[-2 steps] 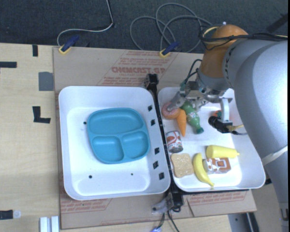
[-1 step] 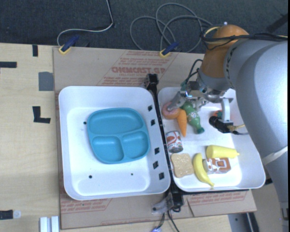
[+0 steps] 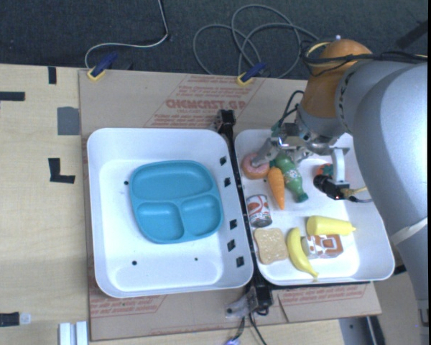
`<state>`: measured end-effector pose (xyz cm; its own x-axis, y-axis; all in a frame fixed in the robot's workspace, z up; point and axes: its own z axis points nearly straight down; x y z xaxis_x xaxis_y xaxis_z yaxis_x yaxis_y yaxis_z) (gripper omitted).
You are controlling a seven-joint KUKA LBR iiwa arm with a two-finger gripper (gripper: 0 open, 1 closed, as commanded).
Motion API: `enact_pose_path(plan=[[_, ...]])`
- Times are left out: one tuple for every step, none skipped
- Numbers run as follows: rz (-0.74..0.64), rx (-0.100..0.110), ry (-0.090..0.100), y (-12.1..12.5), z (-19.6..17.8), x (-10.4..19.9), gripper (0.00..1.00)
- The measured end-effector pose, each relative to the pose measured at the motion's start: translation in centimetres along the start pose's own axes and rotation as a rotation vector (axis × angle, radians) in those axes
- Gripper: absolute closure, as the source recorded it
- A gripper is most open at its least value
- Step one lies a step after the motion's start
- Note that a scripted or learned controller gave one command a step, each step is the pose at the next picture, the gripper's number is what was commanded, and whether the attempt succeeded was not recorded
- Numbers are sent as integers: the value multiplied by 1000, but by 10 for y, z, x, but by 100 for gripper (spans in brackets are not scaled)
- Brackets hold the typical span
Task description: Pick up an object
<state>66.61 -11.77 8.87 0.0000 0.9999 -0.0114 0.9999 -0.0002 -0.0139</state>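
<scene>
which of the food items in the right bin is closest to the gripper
The green bottle, directly under the gripper, beside the carrot. The banana and bread slice lie farther off.

My bench (image 3: 29, 214) is pale wood with dark marks on its left part; a brown cardboard sheet (image 3: 179, 106) lies flat on it, printed with red lettering; two clamps, one (image 3: 99, 70) at the sheet's far left corner and one (image 3: 251, 72) further right, grip its far edge; the left bin (image 3: 104, 192) and the right bin (image 3: 370, 261) sit side by side on the cardboard, their inner walls touching; grey cables (image 3: 230, 38) loop on the dark floor beyond the bench.
</scene>
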Motion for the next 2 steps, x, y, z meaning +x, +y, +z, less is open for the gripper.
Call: enact_pose_path(plan=[[4,-22,1,-23,1,4,0],[9,-38,-9,-42,-3,12,0]])
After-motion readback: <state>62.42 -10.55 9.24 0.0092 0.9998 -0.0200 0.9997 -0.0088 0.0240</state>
